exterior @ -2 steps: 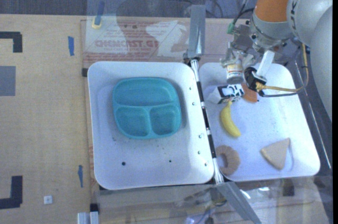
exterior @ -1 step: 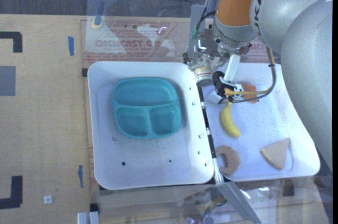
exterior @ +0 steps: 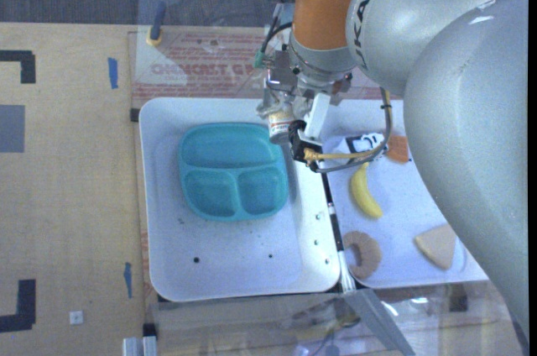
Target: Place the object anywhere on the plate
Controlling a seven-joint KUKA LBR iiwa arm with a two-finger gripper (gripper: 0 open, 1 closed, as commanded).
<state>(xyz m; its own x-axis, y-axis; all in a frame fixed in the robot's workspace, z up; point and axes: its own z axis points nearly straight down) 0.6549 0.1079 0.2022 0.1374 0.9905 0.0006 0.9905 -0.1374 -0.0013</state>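
The task looks not yet done: the teal plate in the left bin carries nothing in its 3 compartments. The claw hangs over the plate's upper right corner, and I cannot tell whether it is spread, pressed together or pinching anything. The likely objects lie in the right bin: 1 banana, 1 brown ring, 1 tan wedge and 1 orange piece.

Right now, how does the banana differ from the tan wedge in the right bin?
The banana is yellow, the tan wedge pale brown. The banana is long and curved, the wedge broad and roughly triangular. The banana lies nearer the middle divide than the wedge. Both lie in the right bin.
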